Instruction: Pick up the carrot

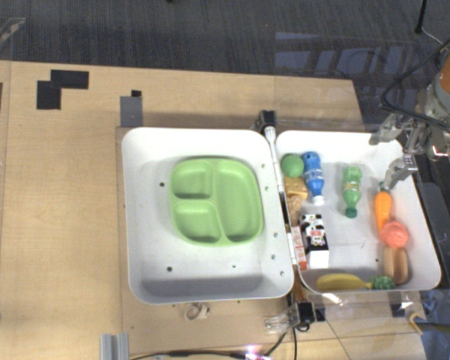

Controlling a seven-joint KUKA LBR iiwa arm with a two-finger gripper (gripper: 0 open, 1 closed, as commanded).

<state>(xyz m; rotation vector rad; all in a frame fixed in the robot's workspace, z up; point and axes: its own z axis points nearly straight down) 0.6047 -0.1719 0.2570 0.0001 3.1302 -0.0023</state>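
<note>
1. Camera view, quick count: two white bins side by side on the wooden surface (60,201), a left bin (146,276) and a right bin (427,253).
2. Left bin has just one thing in it, a green divided plate (214,201) with three compartments.
3. Right bin is the busy one: one carrot (382,207), one green ball (292,165), one blue bottle (312,175), one green bottle (351,189), one black-and-white carton (313,235), one banana (343,281), one pink round thing (394,235) and one hot-dog-looking piece (396,265).
4. The carrot lies near the bin's right wall, green top up, the pink thing touching its lower end.
5. The pincer (399,172) sits just above the carrot's top, close to touching. Can't tell how wide it's open, and nothing visible is in its grip.
</note>
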